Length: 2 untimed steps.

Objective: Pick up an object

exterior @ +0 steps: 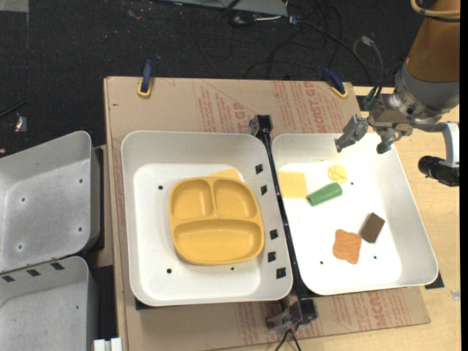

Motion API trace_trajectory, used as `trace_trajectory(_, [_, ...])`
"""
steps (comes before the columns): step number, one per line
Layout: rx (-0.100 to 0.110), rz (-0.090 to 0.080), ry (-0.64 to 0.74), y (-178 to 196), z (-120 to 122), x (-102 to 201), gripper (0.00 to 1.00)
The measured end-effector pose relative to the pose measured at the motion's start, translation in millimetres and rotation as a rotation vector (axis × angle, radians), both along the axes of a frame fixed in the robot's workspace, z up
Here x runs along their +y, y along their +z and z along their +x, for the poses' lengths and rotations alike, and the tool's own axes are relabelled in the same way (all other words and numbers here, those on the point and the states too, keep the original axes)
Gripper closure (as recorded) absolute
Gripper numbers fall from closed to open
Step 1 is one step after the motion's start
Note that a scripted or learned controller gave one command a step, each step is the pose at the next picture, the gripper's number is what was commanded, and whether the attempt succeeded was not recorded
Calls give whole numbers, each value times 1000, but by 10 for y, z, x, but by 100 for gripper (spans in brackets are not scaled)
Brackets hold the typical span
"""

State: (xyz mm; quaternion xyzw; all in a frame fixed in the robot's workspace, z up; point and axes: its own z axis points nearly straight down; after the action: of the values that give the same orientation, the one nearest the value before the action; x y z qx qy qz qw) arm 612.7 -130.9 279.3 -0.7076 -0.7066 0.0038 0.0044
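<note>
My gripper [367, 139] hangs over the back edge of the right bin [409, 196], its two fingers spread apart with nothing between them. Below and left of it in that bin lie a small yellow piece [336, 172], a green cylinder [324, 194] and a pale yellow square [292, 184]. Nearer the front sit an orange piece [347, 246] and a brown block [372, 227].
The left bin [146, 196] holds a yellow divided tray [216, 221] with a pale yellow sheet tucked under its back edge. A black clip strip [272, 196] runs between the bins. Grey bin lids [44, 196] lie at the far left.
</note>
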Motion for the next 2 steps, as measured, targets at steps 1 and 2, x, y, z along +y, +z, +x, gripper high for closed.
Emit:
trace_trajectory(1, [-12,-2,2,69,19,2,0])
trace_trajectory(2, [-8,-1,0,-481,79,-76,0])
